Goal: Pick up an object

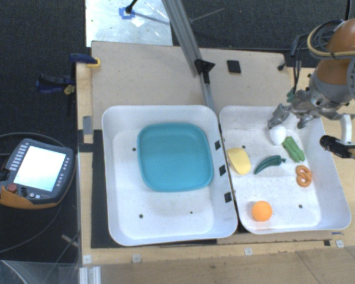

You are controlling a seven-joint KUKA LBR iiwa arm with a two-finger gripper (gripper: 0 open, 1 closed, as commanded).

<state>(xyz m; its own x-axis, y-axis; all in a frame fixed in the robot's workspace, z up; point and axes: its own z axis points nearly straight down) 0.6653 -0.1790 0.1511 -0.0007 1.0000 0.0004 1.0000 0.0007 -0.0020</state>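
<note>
My gripper (289,119) hangs over the far part of the right bin (328,218), open, with nothing between its fingers. Just below it in the view lies a white egg-shaped object (277,135). Beside that is a light green cucumber (293,148). A dark green pepper (268,164), a yellow piece (239,160), a brown pretzel (303,176) and an orange ball (261,210) are spread over the same bin.
The left bin (121,218) holds a blue square plate (174,157). A slanted metal pole (184,31) ends at the bins' far divide. A teach pendant (32,171) lies off the bench at left.
</note>
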